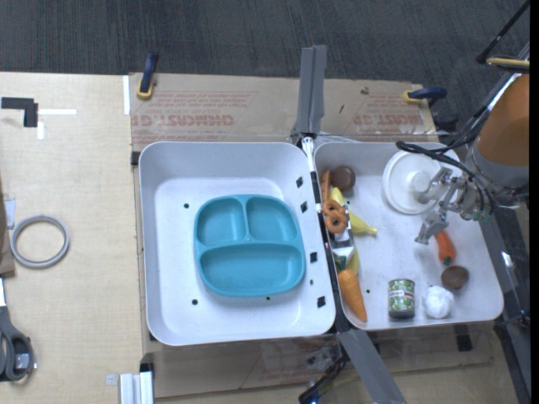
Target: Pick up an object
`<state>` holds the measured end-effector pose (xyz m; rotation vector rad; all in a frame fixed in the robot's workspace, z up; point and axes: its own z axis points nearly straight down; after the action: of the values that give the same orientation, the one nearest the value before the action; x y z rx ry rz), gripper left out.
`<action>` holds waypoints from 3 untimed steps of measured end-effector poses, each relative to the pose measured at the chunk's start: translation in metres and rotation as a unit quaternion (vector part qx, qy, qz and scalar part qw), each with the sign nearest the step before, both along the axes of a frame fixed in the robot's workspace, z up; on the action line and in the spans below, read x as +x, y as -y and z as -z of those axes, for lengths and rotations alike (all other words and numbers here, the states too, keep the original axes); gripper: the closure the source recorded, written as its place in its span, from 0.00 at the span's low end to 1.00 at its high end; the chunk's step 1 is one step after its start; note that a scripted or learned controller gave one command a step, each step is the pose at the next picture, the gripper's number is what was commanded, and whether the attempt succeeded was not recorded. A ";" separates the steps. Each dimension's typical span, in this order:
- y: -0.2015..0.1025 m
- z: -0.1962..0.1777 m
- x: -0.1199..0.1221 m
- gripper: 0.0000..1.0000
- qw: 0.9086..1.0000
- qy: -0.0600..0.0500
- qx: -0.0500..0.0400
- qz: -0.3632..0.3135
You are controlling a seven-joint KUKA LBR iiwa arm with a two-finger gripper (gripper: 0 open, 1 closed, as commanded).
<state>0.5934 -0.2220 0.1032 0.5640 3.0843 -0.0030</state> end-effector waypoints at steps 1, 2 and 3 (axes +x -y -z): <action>0.000 0.005 -0.005 0.00 0.997 0.003 0.001 0.080; -0.001 0.005 -0.012 0.00 0.992 0.005 0.002 0.123; -0.005 0.005 -0.010 0.00 0.990 0.004 0.000 0.142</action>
<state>0.5832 -0.2168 0.0978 0.9936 2.9656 -0.0015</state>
